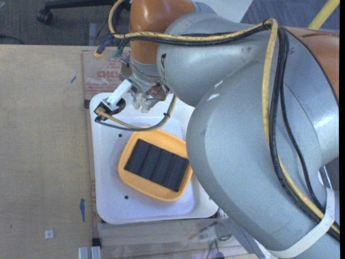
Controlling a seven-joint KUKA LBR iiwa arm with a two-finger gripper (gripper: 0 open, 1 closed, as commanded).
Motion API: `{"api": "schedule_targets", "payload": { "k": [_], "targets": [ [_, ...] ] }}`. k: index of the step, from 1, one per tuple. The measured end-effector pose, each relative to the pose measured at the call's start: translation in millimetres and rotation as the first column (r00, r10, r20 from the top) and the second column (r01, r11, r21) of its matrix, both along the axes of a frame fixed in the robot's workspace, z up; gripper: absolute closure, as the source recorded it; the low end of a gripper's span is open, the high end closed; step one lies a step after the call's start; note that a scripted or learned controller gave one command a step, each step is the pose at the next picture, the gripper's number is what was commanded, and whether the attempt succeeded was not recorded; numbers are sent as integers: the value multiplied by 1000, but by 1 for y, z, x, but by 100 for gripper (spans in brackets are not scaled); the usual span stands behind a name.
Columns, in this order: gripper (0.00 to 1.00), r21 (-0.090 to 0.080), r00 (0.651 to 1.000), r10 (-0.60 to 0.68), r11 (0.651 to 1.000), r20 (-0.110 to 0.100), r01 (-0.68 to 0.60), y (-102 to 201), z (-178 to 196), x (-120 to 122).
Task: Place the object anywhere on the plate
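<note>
Although red printed letters showed on the brown cardboard (102, 72) at the far edge of the white bin (108, 198), they were too blurred to be read. The gripper (144, 100) hung over the far part of this bin, below the orange band of the grey arm (242, 117). Whether it was spread or pressed together, I cannot tell, and the object of the task could not be made out near it. The yellow plate (129, 150) lay tilted in the middle of the bin, and a black ribbed block (156, 165) lay on it. A yellow cable (135, 127) hung in a loop from the wrist down to the bin floor. The large arm covered the right side of the bench (43, 144), so the second bin was hidden.
</note>
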State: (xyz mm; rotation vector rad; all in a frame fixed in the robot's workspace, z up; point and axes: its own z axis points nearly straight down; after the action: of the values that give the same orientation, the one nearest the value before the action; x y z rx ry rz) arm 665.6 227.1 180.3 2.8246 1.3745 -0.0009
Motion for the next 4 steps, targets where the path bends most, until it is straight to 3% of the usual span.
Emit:
{"api": "schedule_targets", "payload": {
  "k": [1, 2, 3, 4],
  "targets": [
    [100, 0, 994, 108, 994, -1, -108, -12, 80, -39],
    [100, -1, 999, 53, 999, -4, -53, -1, -15, -1],
    [100, 3, 931, -365, 931, 0, 365, -4, -26, 1],
    [0, 2, 931, -364, 931, 1, 364, -4, -27, 1]
  ]
}}
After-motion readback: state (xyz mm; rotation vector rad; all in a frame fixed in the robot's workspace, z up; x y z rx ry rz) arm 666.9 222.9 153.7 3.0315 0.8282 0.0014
